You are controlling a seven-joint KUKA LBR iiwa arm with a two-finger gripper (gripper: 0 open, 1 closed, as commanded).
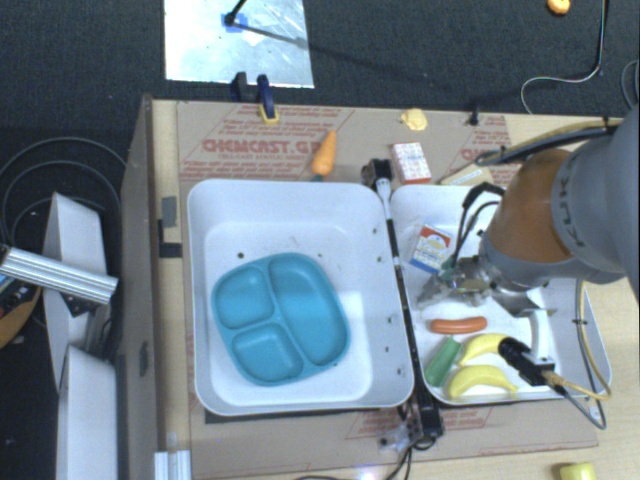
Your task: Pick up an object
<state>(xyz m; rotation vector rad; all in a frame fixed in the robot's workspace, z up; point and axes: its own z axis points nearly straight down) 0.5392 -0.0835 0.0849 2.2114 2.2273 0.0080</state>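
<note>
the sausage (459, 324) lies in the right bin (420, 203), just above the bananas (480, 364) and a green piece (441, 360). the pincer (450, 286) hangs just above it, beside a small carton (430, 247); open or together, i cannot tell. crowding is the risk: coming down, it could nudge the sausage against the fruit and close on nothing.

Right bin (560, 388) contents: sausage (458, 324) lying flat, roughly level across the view, mid-bin. Just below it: green pepper-like piece (441, 360) tilted, and two yellow bananas (482, 347) (483, 380) side by side, near the front wall. Small white carton with red-blue print (430, 247) lies flat toward the back-left corner.
</note>
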